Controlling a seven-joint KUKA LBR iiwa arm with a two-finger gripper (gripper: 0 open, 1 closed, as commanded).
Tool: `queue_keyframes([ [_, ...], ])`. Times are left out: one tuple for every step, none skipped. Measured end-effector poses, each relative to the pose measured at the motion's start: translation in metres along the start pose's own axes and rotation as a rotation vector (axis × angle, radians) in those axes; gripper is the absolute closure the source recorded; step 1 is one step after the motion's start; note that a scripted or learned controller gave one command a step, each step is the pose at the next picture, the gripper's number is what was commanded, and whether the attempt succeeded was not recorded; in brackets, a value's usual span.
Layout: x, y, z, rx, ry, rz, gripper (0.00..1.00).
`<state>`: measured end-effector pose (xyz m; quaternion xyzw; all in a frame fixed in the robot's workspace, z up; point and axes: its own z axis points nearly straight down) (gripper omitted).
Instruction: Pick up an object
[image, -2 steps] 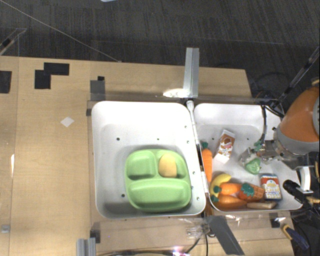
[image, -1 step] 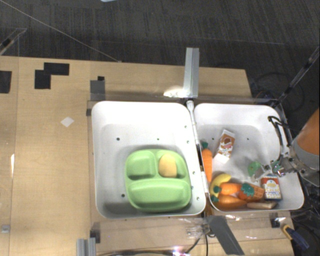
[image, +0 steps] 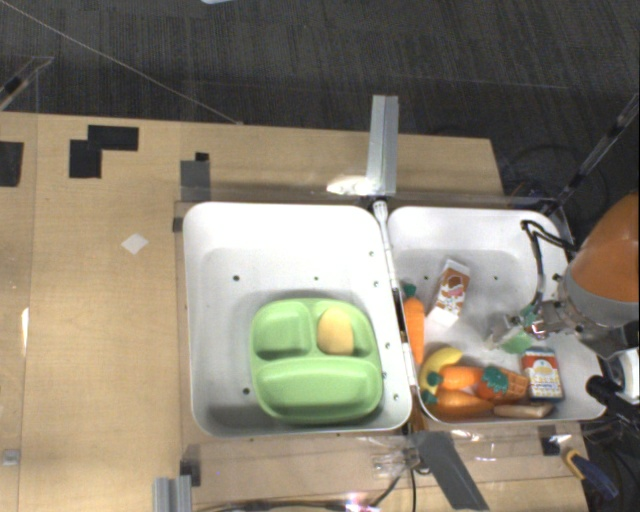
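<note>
My gripper (image: 522, 326) hangs low over the right side of the right bin (image: 470, 225), at the end of the arm with the orange band (image: 610, 262). Just under its tip lies a small green object (image: 518, 343), partly hidden by it. A red and white box (image: 541, 374) lies just in front of that. A brown and white carton (image: 452, 288) lies to the gripper's left, and an orange carrot (image: 413, 328) runs along the bin's left wall. A yellow banana (image: 440, 358) and several orange toy foods (image: 462, 381) crowd the front of the bin.
The left bin (image: 280, 240) holds a green divided plate (image: 300, 385) with a yellow lemon-like fruit (image: 337, 330) in its upper right compartment. A metal post (image: 384, 140) stands behind the divider between the bins. Black cables (image: 540, 250) hang near the right bin's back corner.
</note>
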<state>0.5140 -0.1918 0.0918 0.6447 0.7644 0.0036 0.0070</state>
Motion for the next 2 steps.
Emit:
queue_keyframes([
  [0.001,0.004,-0.012,-0.007,0.0,-0.003,1.0],
  [0.032,0.097,-0.115,0.008,0.003,0.101,1.0],
])
